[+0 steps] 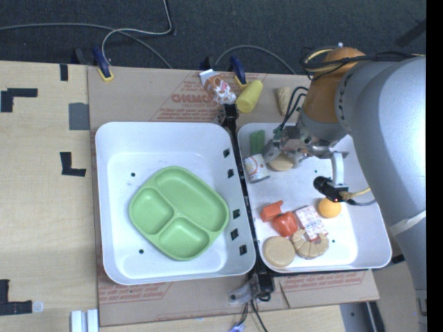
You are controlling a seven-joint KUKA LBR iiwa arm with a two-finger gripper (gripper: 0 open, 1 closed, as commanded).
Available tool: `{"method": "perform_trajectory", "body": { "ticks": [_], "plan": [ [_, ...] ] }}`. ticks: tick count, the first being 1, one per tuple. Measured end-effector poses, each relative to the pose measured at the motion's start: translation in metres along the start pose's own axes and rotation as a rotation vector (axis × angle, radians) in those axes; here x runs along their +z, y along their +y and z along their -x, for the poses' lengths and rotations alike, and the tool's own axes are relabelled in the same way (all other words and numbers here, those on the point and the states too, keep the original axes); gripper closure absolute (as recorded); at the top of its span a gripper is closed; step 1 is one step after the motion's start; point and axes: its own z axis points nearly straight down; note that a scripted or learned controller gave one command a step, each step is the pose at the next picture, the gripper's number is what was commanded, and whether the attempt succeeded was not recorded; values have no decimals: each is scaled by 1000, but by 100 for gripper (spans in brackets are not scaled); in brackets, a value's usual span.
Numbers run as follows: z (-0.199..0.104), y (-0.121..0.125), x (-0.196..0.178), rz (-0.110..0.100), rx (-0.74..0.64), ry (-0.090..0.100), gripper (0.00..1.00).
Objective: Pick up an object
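Note:
My gripper (pixel 284 149) is low in the far left part of the right bin (pixel 367 234), right over a tan rounded object (pixel 280 162) and apparently touching it. Just left of it lie a small white can (pixel 255 168) on its side and a green block (pixel 257 142). Nearer the front of that bin are an orange ball (pixel 329 208), two red pieces (pixel 279 217), a wrapped snack (pixel 311 222) and two round tan biscuits (pixel 279 252). The arm hides the bin's far right corner.
The left bin (pixel 118 151) holds a green divided plate (pixel 178 213). Behind the bins on the cardboard lie a yellow object (pixel 250 95), a snack wrapper (pixel 218 85) and a tan wedge (pixel 285 99). A black divider (pixel 239 178) runs between the bins.

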Motion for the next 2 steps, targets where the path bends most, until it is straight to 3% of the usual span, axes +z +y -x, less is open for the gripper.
{"method": "perform_trajectory", "body": {
  "ticks": [1,2],
  "plan": [
    [-3,0,-8,-4,-2,6,100],
    [-51,-55,-99,-5,-6,13,100]
  ]
}}
